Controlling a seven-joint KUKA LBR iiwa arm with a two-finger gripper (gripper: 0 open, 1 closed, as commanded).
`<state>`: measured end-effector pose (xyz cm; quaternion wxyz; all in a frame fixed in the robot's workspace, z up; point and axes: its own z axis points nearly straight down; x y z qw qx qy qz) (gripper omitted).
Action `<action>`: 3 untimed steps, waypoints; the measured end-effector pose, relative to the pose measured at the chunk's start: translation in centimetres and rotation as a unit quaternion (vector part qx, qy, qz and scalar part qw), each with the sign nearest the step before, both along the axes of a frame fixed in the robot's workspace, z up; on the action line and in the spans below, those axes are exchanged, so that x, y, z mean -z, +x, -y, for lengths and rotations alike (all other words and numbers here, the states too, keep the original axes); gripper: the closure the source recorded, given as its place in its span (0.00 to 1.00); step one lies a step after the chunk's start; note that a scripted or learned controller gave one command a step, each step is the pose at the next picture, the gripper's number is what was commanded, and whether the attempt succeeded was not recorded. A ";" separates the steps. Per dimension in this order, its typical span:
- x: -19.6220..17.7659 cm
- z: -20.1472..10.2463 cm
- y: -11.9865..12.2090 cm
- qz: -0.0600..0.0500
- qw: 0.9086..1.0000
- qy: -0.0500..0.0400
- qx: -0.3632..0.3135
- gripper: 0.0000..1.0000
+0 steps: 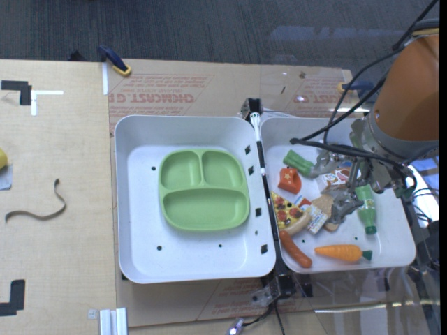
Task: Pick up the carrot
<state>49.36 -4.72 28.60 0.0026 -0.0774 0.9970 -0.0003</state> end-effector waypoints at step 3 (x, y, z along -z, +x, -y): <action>6.7 6.9 -1.2 -0.001 0.814 0.000 -0.580 0.00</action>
